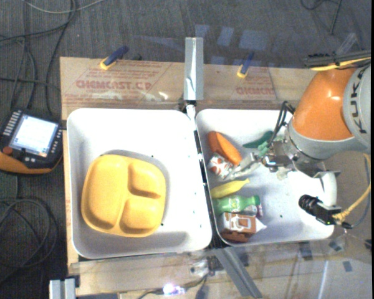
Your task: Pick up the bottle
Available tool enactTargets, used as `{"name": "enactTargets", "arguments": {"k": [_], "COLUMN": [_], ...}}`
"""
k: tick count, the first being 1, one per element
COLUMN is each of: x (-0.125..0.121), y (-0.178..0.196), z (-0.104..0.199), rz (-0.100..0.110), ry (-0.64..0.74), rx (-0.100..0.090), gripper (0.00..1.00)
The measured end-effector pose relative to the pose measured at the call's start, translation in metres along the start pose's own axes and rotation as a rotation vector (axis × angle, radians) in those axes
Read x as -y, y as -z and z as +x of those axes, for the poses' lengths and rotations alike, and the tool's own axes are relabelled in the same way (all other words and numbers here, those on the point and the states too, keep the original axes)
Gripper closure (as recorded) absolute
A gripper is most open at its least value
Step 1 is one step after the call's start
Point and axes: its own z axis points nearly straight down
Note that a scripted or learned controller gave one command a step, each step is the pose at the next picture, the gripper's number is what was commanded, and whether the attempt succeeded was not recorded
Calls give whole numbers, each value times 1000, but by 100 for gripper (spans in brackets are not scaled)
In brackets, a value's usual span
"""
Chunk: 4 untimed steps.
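One green bottle [239, 204] near right bin's [287, 226] front-left corner | light, slick plastic, grip mid-body | claw [252, 161] state: cannot tell

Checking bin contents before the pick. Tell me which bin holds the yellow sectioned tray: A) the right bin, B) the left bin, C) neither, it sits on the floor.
B: the yellow sectioned tray lies inside the left bin, while the green bottle sits among other items in the right bin.
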Motion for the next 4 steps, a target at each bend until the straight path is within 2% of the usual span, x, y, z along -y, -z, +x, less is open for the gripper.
{"name": "enactTargets", "arguments": {"k": [1, 2, 3, 4], "x": [-5, 6, 2, -20], "y": [91, 130, 11, 51], "z": [-14, 3, -54, -13], "rz": [-2, -3, 0, -2], "ry": [-89, -177, -82, 49], "rx": [4, 3, 1, 1], "gripper": [0, 0, 0, 0]}}
